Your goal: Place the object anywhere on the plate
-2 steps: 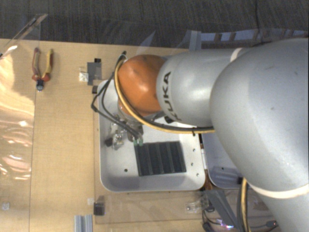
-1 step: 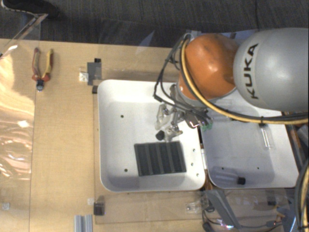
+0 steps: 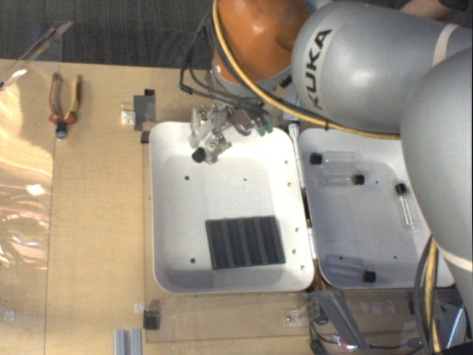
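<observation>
Handling came first as a judgement: the likeliest object was a small dark knob (image 3: 198, 154) lying at about eleven o'clock in the left bin (image 3: 164, 220), just under the gripper (image 3: 208, 137). It looked light, hard and rigid, and probably smooth enough to slip or roll on the bin's white floor. A hold across its widest part, squarely from above, seemed the safest. Its exact shape was too small to make out, and something pale and glinting beside it blended with the gripper's own metal.

Whether the pincer was open, closed or gripping anything could not be told, since glare and cabling muddled that spot.

The same bin held the plate (image 3: 244, 242), a dark ribbed rectangle lying flat toward five o'clock, well apart from the knob, with nothing on it. The right bin (image 3: 319, 266) held several clear tube-like pieces with black caps (image 3: 334, 158), scattered from eleven o'clock down to six o'clock, partly covered by the arm.

Outside the bins, red-handled pliers (image 3: 63, 104) lay on the bench at ten o'clock
</observation>
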Robot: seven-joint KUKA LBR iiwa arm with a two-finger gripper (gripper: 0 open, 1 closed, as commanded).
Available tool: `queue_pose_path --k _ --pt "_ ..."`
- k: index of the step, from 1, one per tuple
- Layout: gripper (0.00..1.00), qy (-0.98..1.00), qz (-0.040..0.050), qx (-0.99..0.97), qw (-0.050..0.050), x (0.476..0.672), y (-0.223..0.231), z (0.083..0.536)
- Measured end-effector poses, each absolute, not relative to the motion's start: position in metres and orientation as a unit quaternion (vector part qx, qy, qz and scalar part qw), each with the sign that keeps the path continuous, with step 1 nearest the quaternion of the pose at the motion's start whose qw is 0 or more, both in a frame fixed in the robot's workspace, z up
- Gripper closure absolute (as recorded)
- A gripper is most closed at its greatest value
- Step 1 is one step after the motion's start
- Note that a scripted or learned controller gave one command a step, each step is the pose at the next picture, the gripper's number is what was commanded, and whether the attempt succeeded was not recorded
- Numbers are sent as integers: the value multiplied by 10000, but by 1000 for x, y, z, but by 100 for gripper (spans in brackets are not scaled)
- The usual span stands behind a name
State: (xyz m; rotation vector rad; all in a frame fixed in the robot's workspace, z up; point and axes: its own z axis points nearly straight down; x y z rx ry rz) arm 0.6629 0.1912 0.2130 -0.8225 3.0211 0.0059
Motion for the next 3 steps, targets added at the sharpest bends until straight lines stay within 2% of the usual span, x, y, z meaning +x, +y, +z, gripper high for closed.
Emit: queue_pose_path --k 1,2,3 --pt "100 9976 18 -695 25 669 236 106" --pt "100 9975 45 -696 72 671 237 120" --pt "100 9682 18 -2502 55 590 230 173"
